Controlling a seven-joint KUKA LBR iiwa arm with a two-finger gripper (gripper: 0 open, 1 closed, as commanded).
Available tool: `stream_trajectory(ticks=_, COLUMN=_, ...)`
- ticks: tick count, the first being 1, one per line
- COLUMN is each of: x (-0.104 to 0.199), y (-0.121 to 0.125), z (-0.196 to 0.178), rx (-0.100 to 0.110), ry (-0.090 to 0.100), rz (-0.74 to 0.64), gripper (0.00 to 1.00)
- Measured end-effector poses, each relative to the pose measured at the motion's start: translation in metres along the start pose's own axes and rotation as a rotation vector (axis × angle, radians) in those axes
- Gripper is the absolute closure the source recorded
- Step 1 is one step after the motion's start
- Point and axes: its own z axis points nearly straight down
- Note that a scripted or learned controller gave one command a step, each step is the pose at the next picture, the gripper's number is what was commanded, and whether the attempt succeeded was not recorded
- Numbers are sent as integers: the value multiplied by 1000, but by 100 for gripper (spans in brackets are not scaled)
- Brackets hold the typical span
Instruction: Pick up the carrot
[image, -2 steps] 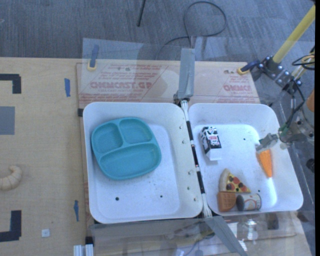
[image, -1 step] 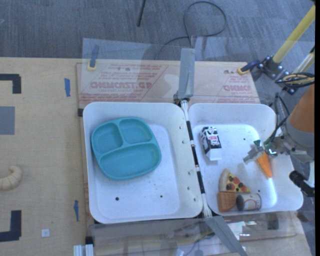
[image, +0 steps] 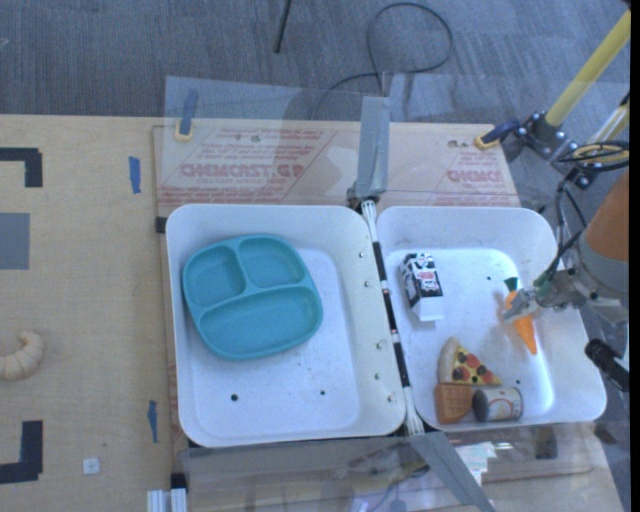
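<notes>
Small orange plastic carrot (image: 524, 326) with green top lies at right side of right white bin (image: 470, 405), tool (image: 548, 293) touching its leafy end.
Tool opening: cannot tell, blurred. Best to close around carrot's thick middle, lift straight. Nearby: pizza-slice toy (image: 466, 362), milk carton (image: 422, 284). Teal divided plate (image: 252, 295) in left bin (image: 300, 405); cardboard-covered tabletop (image: 80, 260), grey floor beyond.

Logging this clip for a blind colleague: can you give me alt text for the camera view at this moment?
The gripper reaches in from the right and sits at the carrot near the right bin's right wall. That bin also holds a milk carton, pizza slice, basket and can. The left bin holds a teal divided plate.
</notes>
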Motion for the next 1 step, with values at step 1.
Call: stream_trajectory(ticks=1, x=76, y=2, z=-81, rx=7, ry=0, rz=204, gripper=100)
